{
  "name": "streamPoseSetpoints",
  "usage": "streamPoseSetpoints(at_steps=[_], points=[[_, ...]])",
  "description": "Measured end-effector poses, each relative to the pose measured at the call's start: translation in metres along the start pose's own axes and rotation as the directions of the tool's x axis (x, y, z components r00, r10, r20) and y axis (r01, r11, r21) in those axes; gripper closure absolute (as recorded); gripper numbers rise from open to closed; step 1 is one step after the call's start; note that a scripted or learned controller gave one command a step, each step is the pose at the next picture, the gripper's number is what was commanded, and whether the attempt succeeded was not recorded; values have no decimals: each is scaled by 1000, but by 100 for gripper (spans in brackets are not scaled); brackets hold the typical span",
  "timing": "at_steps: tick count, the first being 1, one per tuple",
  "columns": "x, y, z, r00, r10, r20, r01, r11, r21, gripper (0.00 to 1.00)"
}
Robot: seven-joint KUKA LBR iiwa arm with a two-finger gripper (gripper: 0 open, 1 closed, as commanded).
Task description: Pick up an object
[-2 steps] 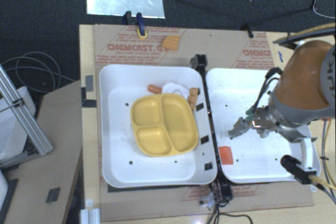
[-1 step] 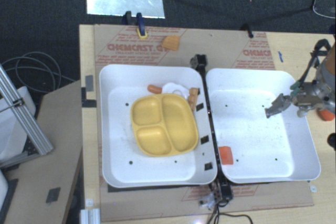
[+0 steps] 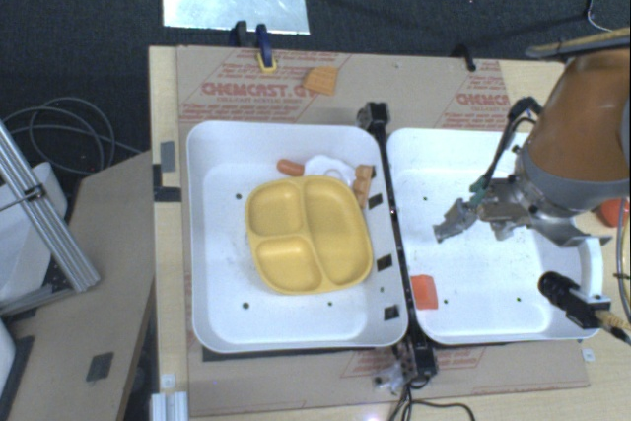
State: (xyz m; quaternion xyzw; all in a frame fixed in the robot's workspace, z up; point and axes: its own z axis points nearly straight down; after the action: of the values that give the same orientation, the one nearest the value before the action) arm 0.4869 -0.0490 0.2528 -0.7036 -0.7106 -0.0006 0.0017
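Pincer point(image 3: 446, 230) on the grey arm with the orange band point(image 3: 592, 104) hung over the right shallow white bin point(image 3: 493, 315), reaching in from your right and pointing toward the wall shared by the two bins; you could not tell from this slant whether it was spread or pressed together. Nearest to it you had a small orange-red block point(image 3: 423, 291), lying on the floor of that same bin, near its left wall and front edge, apart from the pincer and closer to you than it.

Over in the left shallow white bin point(image 3: 217, 242) you saw a yellow plastic plate with three compartments point(image 3: 306, 237), flat and about in the middle; behind its far rim lay a short orange sausage-shaped piece point(image 3: 291, 168), and just beside that a white rounded piece point(image 3: 332, 167), partly hidden by the plate; a small tan wooden block point(image 3: 363, 182) stood at the plate's far right corner, close to the bin's right wall.

Both bins sat on the table point(image 3: 414, 84), which was covered by a brown printed sheet; on that sheet, behind the left bin, you had a flat tan square piece point(image 3: 320, 79).
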Motion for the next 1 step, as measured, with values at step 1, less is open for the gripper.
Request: streamPoseSetpoints(at_steps=[1], points=[[-113,-1,-123,1000,17,13,-17,1000,-18,0]])
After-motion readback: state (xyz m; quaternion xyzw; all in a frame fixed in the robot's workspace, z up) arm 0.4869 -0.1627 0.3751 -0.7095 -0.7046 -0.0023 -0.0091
